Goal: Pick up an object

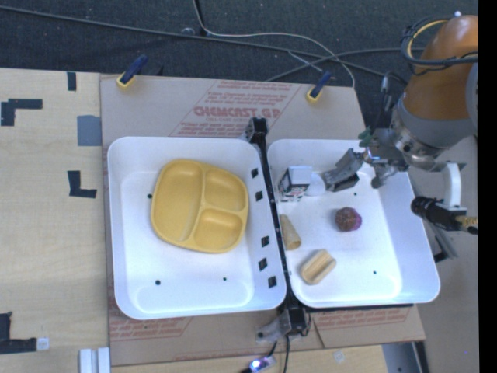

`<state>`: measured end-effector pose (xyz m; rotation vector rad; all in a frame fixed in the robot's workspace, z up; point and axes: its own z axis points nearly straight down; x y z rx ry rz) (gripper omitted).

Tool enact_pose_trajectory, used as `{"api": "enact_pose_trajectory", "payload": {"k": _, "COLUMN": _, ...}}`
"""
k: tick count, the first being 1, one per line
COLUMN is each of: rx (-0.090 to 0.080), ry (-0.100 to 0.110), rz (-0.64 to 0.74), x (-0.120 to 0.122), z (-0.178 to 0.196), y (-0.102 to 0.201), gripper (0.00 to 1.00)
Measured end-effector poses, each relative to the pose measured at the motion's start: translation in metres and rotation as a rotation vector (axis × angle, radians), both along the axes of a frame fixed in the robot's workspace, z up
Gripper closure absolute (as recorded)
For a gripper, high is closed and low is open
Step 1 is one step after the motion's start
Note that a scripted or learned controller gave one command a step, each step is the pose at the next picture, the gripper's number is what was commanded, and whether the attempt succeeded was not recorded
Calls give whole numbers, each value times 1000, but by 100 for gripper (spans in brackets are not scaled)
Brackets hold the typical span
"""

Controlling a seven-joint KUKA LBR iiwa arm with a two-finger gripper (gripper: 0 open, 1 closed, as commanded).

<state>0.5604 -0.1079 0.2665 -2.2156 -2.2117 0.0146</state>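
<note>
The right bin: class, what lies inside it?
Inside the right bin lie a dark reddish ball, a tan block, a tan cone-like piece by the divider and a small black-and-white item. The hand covers some floor.

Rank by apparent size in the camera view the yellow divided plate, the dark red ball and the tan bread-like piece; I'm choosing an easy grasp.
1. Yellow divided plate, by far the largest.
2. Tan bread-like piece.
3. Dark red ball, only slightly smaller than the tan piece, so that order is unsure.

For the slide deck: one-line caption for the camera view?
Gripper poised over right bin near dark red ball; yellow divided plate in left bin.
</note>
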Motion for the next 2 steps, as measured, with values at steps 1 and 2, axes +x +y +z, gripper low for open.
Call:
{"api": "enact_pose_trajectory", "payload": {"k": 1, "rx": -1, "ry": -13, "rz": 3, "x": 2, "z": 7, "y": 0, "gripper": 0}}
{"api": "enact_pose_trajectory", "payload": {"k": 2, "rx": -1, "ry": -8, "rz": 3, "x": -4, "z": -41, "y": 8, "gripper": 0}}
